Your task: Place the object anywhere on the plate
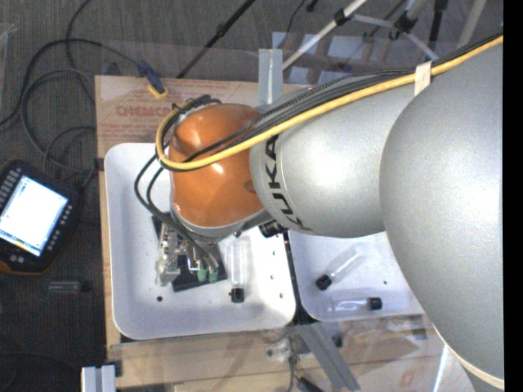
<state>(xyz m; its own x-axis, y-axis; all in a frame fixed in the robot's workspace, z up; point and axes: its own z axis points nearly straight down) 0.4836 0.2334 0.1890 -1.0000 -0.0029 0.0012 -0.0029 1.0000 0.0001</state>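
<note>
My gripper (186, 268) hangs low over the left white bin (131, 243), beneath the orange wrist band (214, 166). Its metal body and green parts face down toward the bin floor. A clear tube with a black cap (237, 272) lies on the bin floor just to the gripper's right, cap toward the front edge. The tube sits beside the gripper, not under it. The grey arm (392, 162) covers the back of both bins.
In the right bin (400, 317) lie two more clear tubes with black caps, one (337, 269) slanted near the middle and one (355, 305) near the front. A tablet (31, 216) rests on the floor at left. Cables run behind the bench.
</note>
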